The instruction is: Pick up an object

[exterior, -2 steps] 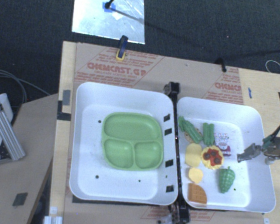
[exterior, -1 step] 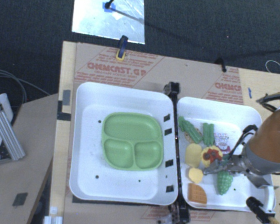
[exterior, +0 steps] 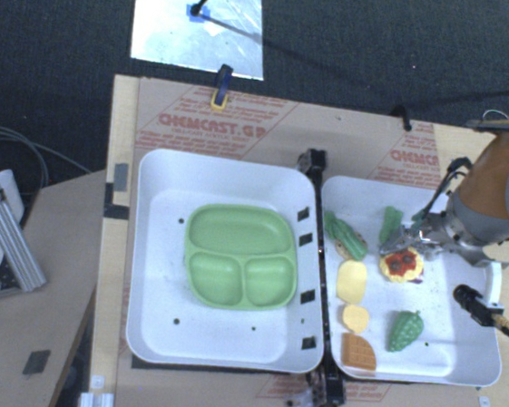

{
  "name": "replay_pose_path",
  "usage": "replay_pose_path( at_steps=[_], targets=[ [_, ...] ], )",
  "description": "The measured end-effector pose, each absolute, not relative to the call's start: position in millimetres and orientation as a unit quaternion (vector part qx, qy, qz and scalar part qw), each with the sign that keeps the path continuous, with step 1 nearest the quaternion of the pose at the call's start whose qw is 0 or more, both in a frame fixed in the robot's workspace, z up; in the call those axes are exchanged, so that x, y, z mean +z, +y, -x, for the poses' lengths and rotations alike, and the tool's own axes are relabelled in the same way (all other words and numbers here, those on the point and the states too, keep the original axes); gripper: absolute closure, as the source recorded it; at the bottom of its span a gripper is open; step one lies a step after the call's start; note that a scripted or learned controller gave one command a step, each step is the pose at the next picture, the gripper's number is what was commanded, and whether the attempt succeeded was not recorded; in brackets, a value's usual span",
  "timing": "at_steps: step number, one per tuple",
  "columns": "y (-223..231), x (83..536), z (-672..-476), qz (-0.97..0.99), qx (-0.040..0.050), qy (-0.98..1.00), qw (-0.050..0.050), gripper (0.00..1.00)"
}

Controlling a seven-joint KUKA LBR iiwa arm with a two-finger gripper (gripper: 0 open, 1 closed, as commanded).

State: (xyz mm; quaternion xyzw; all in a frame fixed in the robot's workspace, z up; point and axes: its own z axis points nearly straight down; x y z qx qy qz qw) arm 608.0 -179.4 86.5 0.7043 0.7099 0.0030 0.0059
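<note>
My gripper (exterior: 412, 240) hangs low in the right bin (exterior: 474, 360), just above a small toy pizza (exterior: 401, 265) with red topping. To the gripper's left stands a slim green vegetable (exterior: 390, 224), and further left lies a green toy corn or pickle (exterior: 345, 236). Below those are a pale yellow piece (exterior: 352, 280), a small yellow round piece (exterior: 355, 319), a tan waffle-like piece (exterior: 359, 353) and a dark green leafy toy (exterior: 405, 330).
The left bin (exterior: 145, 322) holds a light green divided tray (exterior: 239, 256). A black clamp strip (exterior: 313, 250) runs along the wall between the two bins. Bare floor shows in the right bin's far right corner.
</note>
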Motion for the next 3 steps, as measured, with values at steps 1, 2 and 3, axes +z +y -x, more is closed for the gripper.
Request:
replay_pose_path(
  at_steps=[1, 2, 3],
  targets=[
    [-146.3, 84.1, -570.0, -0.705, 0.0000, 0.709, -0.001, 0.00],
    [-148.4, 97.3, -573.3, -0.705, 0.0021, 0.709, 0.003, 1.00],
    [-63.1, 189.4, -542.4, -0.703, 0.0030, 0.711, 0.001, 1.00]
  ],
)
